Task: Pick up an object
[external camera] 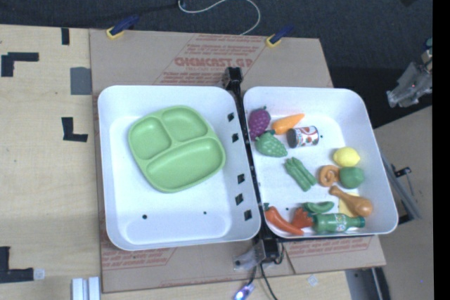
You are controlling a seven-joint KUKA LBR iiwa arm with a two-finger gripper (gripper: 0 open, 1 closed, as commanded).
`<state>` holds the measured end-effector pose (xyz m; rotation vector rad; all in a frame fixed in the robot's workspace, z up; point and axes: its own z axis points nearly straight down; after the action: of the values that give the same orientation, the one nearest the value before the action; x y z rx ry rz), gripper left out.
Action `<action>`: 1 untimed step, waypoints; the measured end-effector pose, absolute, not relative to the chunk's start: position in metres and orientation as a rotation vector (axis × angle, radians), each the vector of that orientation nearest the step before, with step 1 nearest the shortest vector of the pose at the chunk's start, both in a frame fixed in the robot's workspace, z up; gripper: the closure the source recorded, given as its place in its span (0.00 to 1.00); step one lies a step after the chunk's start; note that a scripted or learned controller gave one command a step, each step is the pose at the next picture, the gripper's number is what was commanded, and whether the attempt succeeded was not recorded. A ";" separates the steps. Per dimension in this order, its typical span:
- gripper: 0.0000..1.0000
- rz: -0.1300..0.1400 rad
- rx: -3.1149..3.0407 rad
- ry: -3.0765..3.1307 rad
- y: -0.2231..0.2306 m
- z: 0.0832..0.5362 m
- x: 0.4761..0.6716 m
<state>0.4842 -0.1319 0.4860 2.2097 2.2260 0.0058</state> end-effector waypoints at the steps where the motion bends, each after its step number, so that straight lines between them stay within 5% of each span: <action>1: 1.00 -0.002 2.217 2.224 -0.135 0.492 0.485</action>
<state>0.4845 -0.1348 0.4921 2.2173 2.2236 -0.0019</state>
